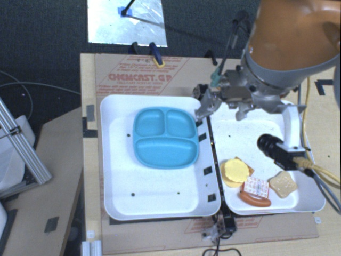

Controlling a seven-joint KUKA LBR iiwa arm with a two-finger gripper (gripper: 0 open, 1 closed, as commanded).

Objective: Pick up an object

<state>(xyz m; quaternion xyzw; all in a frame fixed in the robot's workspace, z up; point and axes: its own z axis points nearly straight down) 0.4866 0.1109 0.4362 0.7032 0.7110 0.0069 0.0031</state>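
Two white bins sit side by side on the bench, and the right bin (298,204) holds everything worth picking: a yellow round piece (235,170) near its front left corner, a small red-and-white checked block (256,187) just beside it, a sausage (254,199) at the front wall below that block, and a toast slice (282,184) to the block's right. The left bin (120,196) holds a blue divided plate (164,136). The arm (293,31) hangs over the back of the right bin, and its gripper (206,106) sits above the back left corner, close to the wall shared with the left bin; whether the claw is apart or together cannot be told at this angle, and nothing shows between its tips. This looks like the approach step, with no object lifted yet. The food cluster lies toward the bin's front, well apart from the gripper, so the next move seems to call for travelling forward over one piece, lining up above it and descending cleanly without nudging its close neighbours.
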